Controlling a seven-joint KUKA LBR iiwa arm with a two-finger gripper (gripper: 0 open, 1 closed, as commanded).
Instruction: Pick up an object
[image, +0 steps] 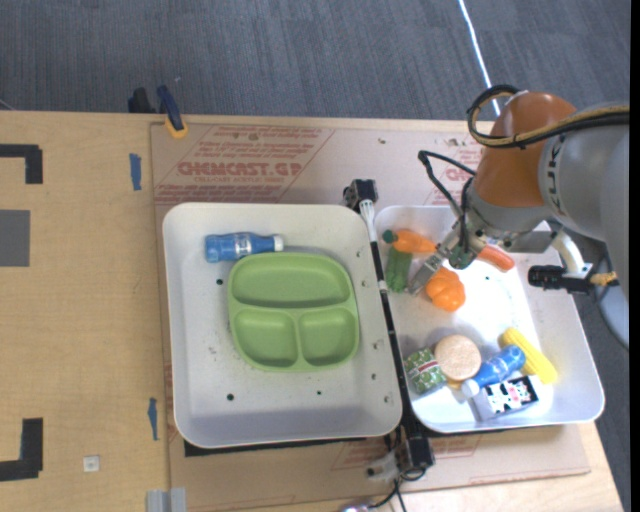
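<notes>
My gripper is down in the right bin, near its back left part. It stands open, with nothing visibly held between its fingers. Just below it lies an orange pepper-like piece. A green piece lies to its left by the bin wall, with an orange carrot-like piece behind that. A red-orange piece lies to the gripper's right, partly under the wrist.
At the front of the right bin lie a round tan disc, a green-and-red can, a blue bottle, a yellow piece and a black-and-white box. The left bin holds a green divided plate and a blue bottle.
</notes>
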